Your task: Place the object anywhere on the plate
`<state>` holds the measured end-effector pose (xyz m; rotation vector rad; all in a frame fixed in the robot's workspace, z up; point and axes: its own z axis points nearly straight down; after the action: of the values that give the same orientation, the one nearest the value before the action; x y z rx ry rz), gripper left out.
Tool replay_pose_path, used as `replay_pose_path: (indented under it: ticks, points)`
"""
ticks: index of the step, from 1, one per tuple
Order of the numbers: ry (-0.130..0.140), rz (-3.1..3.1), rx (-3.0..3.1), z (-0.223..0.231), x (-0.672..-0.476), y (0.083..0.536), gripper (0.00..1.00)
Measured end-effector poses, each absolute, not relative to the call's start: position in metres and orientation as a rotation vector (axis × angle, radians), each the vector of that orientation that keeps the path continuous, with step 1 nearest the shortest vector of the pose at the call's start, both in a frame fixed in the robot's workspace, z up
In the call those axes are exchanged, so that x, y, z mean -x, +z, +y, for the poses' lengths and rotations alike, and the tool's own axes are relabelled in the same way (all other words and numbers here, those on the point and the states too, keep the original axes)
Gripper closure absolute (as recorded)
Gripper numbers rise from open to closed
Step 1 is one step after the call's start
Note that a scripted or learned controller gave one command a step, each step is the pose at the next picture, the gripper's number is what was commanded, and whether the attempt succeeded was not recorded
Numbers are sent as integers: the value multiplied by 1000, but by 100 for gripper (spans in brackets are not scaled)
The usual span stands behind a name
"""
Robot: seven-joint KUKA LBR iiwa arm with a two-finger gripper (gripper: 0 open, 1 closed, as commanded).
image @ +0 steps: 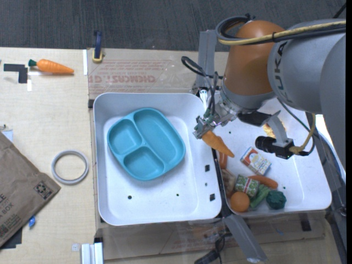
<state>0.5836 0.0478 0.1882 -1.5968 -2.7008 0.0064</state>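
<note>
Pinching a toy carrot by its upper end only, the gripper hangs over the divide between bins, the blue divided plate just to its left; such a shallow grip risks the carrot swinging or slipping before clearing the rim.

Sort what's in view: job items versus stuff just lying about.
Job: gripper; orange carrot at its fingertips; blue plate in the left bin.

Lying about: second carrot and grey ring on the bench; carton, broccoli and orange fruit in the right bin.
</note>
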Motion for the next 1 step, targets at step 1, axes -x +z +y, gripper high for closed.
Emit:
replay_pose_path:
  ticks: [1]
  points:
    - [-6,-2794,1440,133,-605,92,100]
